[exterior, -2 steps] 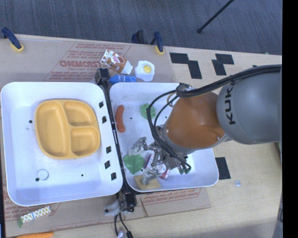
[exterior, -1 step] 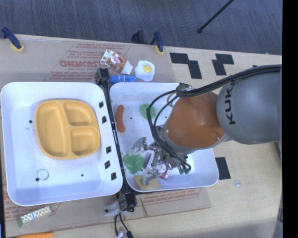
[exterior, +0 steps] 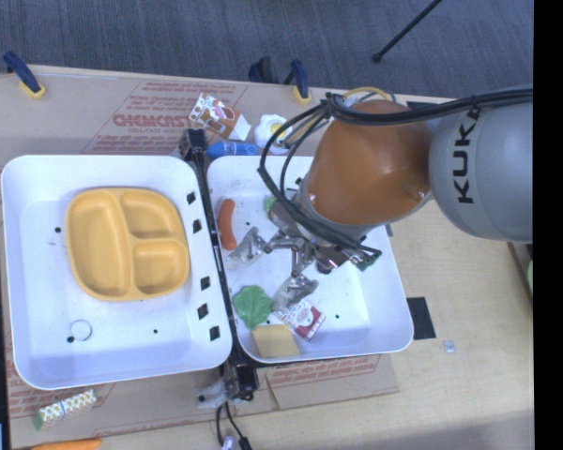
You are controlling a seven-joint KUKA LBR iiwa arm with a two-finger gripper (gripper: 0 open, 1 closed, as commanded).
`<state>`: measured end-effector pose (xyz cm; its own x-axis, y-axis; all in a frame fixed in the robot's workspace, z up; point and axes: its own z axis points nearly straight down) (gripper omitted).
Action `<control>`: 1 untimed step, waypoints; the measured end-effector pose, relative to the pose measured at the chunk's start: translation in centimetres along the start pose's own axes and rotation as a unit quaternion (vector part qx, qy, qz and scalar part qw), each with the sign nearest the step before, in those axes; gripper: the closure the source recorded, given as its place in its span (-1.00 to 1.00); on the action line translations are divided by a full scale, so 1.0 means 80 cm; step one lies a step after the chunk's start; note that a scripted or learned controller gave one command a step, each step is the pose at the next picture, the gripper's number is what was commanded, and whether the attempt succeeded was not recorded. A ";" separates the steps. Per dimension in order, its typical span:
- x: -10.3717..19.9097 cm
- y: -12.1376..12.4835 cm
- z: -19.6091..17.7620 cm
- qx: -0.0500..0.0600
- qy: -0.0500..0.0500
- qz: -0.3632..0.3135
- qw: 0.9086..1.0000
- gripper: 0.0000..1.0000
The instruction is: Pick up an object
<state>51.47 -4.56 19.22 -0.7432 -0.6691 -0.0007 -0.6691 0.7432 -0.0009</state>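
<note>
Jaws are down in the right bin, whether spread or clenched I cannot tell, red-and-white packet just beneath them and green leaf alongside; best to drop squarely over one item.

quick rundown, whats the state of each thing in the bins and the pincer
yellow divided plate: flat in the left bin, right side up
hot dog: lying in the right bin near its left wall
green leaf: lying flat, apart from the pincer
yellow block: at the right bin's front edge
red and white packet: lying just below the pincer
pincer: low over the right bin, grip unclear
</note>
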 end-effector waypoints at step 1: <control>0.011 -0.099 0.126 -0.001 0.001 -0.023 1.000 -1.00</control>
<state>56.13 -11.09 9.12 -0.7123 -0.7018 0.0004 -0.7018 0.7123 0.0012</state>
